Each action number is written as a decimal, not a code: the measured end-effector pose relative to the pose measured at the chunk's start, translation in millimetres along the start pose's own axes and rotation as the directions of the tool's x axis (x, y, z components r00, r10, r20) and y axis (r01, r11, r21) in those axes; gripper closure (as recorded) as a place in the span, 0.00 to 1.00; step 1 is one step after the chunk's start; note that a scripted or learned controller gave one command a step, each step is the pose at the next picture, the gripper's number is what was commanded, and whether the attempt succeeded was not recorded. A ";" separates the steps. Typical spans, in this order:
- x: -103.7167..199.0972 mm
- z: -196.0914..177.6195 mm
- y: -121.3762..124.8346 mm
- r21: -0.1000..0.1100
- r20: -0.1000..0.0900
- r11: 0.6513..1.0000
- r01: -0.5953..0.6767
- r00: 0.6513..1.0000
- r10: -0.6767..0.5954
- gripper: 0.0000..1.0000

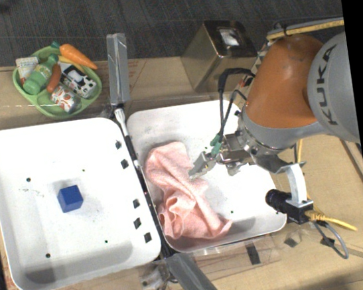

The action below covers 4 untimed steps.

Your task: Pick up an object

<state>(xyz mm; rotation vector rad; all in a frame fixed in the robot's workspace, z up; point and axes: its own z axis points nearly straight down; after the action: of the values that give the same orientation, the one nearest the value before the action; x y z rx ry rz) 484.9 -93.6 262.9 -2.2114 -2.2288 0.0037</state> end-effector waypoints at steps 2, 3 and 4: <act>-45.9 171.8 62.7 0.000 -0.001 0.989 0.145 0.989 -0.145 0.00; -47.0 162.7 62.5 0.001 0.001 0.989 0.149 0.989 -0.149 1.00; -47.1 162.5 62.6 0.000 0.001 0.989 0.148 0.989 -0.148 0.00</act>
<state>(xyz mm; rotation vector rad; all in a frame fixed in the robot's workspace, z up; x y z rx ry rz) 547.4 -140.3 100.2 -2.0403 -2.3873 0.0047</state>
